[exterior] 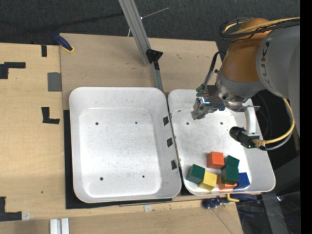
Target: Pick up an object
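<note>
The arm (258, 57) is reaching in from the right and is holding its gripper (199, 112) over the upper left part of the right bin (195, 135). Whether the jaws are apart or together cannot be told from this view; nothing is showing between them.

The candidate objects are lying in a tight cluster at the near right corner of the same bin, well apart from the gripper. An orange block (215, 159) is sitting at the top of the cluster, a dark green block (231, 166) is resting just beside it, a second green block (196, 173) is lying at the left edge, a yellow block (209, 180) is touching it, and a blue block (243, 180) is sitting against the bin wall. The left bin (117, 140) is standing alongside on the desk (29, 145).

Judgement: the pick is not yet made, and the gripper is not positioned over any block.

Risks from here:
- A descent at the present spot is likely closing on bare bin floor.
- The blocks are packed together, so the jaws may be landing on top of a neighbour or wedging between two pieces.
- The blue block is sitting close to the wall, which is leaving little clearance on that side.
- A cable (273, 138) is hanging near the wrist and may be dragging across the cluster.
</note>
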Tool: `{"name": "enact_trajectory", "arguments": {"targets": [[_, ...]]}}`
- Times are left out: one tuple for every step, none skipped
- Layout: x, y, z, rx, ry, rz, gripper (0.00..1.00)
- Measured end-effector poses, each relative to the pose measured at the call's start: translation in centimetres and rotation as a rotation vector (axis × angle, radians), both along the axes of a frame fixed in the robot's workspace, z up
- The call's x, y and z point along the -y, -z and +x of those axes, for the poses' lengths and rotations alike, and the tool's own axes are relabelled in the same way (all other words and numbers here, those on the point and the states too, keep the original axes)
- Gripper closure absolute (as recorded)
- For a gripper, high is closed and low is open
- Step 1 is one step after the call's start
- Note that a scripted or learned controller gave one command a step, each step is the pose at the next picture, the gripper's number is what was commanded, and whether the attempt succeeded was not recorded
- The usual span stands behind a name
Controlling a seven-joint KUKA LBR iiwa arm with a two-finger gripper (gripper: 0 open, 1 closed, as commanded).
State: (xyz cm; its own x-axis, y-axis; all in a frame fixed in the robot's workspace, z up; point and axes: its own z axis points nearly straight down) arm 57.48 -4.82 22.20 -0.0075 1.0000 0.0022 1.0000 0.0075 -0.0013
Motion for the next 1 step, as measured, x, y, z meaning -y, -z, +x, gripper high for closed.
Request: {"name": "enact_trajectory", "arguments": {"targets": [[-5.68,0.61,0.18,-0.001,0.000,0.000,1.00]]}}
